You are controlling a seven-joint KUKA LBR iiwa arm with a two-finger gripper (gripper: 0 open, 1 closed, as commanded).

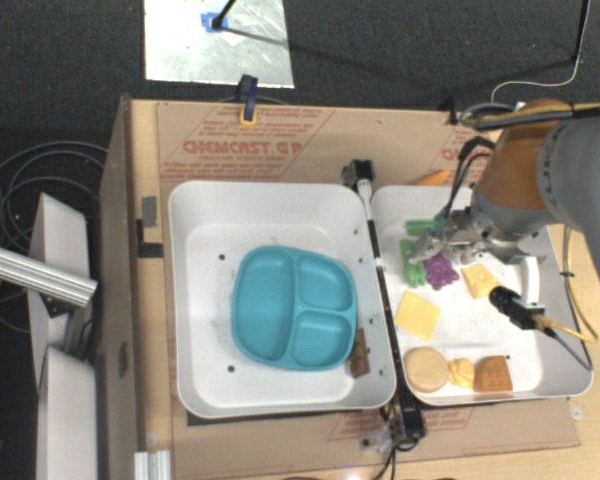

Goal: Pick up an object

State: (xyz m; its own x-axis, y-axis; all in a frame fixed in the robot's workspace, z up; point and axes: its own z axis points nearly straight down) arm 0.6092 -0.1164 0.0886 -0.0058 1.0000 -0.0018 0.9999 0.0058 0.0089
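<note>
Cardboard bench (240, 148) is carrying two white bins, and in the right bin (477, 333) the gripper (445, 240), open or closed I cannot tell, is hanging close over purple grapes (440, 271), probably light, bumpy plastic, best pinched across the bunch's middle.

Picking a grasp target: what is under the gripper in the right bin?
A green piece and purple grapes show partly beneath the gripper, on the right bin floor. The gripper covers their upper parts, so whether it touches either cannot be told.
</note>
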